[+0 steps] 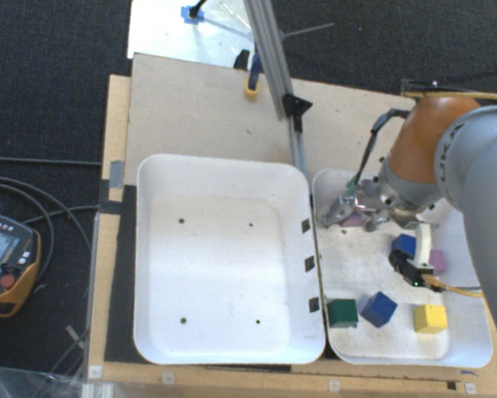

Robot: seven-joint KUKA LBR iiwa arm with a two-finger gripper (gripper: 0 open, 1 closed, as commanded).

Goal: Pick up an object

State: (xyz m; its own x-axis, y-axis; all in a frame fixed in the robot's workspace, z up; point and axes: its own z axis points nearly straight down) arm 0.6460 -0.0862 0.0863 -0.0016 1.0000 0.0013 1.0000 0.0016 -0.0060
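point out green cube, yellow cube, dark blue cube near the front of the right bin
green cube (342, 312), camera view, top face.
yellow cube (430, 318), camera view, top face.
dark blue cube (379, 308), camera view, top face.

Green cube (341, 313), blue cube (379, 309), yellow cube (430, 319), white bins (233, 176).

The arm (490, 166) hides the right bin's (391, 350) far corner — and half a purple block (437, 260).

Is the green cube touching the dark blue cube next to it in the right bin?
Apart. The camera view shows a strip of white bin floor between the green cube and the dark blue cube, so they sit near each other without contact.
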